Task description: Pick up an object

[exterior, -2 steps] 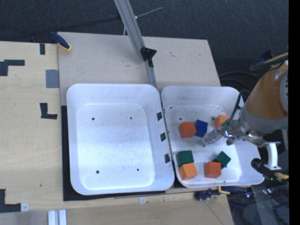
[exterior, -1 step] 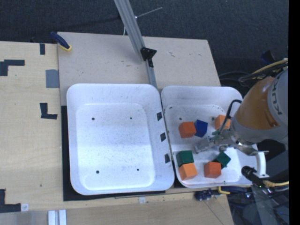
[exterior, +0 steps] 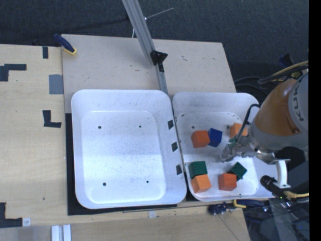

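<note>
Starting at the left on the worktop [exterior: 125,69]: left bin [exterior: 120,149], white and shallow, nothing to chase there. Over the shared rim into the right bin [exterior: 210,109], and here the goods.

Nearest that rim, an orange cube [exterior: 200,138] touching a blue cube [exterior: 214,136] on its right. Below them, a green cube [exterior: 197,168] pressed against a second orange cube [exterior: 201,183] by the front wall. Just right of that, a red-orange cube [exterior: 227,181], with a dark green cube [exterior: 238,170] tilted beside it. Higher up, a far orange cube [exterior: 235,130], partly hidden by the wrist.

Now the claw [exterior: 231,152], low inside the right bin, hanging over bare white floor in the middle of the cluster. Released or clenched? Cannot tell from this slant. Nothing visibly caught in it.

Closest candidates by the look of it: the dark green cube, just below and right of the claw, and the far orange cube, just above it. Blue cube a little off to the left.

To do this well, probably: pick one cube, not a gap. Centre squarely over it before descending. Favour a loner over the touching pairs, to avoid nudging a neighbour. For the dark green cube, match the wrist to its tilt. Beware the front wall.
</note>
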`<state>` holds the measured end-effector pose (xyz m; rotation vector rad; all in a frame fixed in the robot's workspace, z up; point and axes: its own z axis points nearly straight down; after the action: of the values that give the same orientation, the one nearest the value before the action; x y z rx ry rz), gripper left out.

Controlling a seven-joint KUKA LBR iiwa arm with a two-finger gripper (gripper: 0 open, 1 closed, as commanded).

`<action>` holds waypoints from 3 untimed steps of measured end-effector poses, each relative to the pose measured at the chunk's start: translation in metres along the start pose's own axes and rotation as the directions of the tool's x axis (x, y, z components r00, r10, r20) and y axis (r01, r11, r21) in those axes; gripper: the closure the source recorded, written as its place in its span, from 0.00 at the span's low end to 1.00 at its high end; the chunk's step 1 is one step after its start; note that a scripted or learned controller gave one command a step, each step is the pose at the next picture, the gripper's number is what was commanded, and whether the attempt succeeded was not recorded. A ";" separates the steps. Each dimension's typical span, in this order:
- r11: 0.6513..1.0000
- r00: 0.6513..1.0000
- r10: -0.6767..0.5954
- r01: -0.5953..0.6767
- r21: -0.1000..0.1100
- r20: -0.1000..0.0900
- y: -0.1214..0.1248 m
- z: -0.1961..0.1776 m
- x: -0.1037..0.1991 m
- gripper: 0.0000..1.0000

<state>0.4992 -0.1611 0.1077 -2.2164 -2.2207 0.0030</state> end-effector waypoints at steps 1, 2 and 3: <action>1.000 1.000 0.000 0.000 -0.007 0.002 0.009 -0.046 0.000 1.00; 1.000 1.000 0.001 -0.001 -0.008 0.003 0.013 -0.095 -0.010 1.00; 1.000 1.000 0.000 0.000 -0.006 0.002 0.014 -0.125 -0.009 1.00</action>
<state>0.5136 -0.1708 0.2321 -2.2213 -2.2247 -0.0015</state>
